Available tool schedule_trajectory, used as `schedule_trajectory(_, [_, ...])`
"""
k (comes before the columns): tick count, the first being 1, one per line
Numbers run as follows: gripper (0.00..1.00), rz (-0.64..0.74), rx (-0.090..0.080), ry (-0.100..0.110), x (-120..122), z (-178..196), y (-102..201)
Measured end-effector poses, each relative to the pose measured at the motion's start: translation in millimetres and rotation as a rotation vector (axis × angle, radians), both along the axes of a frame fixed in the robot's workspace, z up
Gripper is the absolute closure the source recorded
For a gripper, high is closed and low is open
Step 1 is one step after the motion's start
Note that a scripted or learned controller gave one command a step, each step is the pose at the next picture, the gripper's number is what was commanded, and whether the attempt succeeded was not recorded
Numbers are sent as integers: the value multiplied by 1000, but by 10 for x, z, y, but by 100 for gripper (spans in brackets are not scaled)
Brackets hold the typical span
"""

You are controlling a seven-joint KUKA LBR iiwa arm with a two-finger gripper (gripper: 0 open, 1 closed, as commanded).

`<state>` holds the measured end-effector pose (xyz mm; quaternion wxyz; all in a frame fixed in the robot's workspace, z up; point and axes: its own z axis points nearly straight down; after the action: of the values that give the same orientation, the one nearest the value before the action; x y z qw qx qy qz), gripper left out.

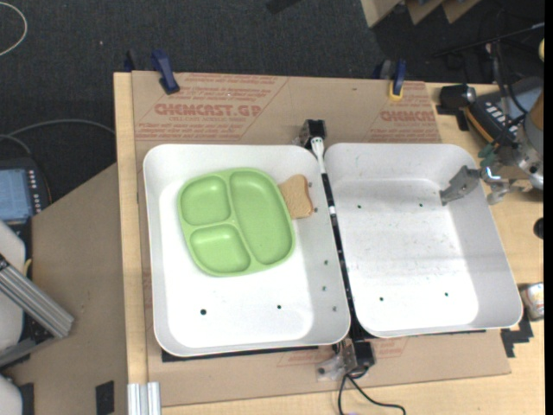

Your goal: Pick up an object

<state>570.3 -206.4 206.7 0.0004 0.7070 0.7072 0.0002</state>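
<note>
In the left bin (173, 258) a green divided plate (235, 221) lay in the upper middle part, and a small tan piece like a cracker (297, 196) was touching its right rim. The gripper (462, 186) was at the right edge of the frame, over the upper right corner of the right bin (415, 266). I cannot tell how its fingers stood.

The brown board (259, 102) under the two bins carries red print. Behind the left bin (164, 232) it reads "CHEMCAST G.P", with smaller red lines above and below too small to read. Behind the right bin (484, 258), "CHEMCAST" shows again in red, partly cut off.
</note>
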Motion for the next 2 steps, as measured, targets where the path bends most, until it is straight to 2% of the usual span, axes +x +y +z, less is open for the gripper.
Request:
schedule_trajectory(1, [0,1,-9,-20,12,2476,-188])
schedule_trajectory(2, [0,3,-4,-13,-480,3358,122])
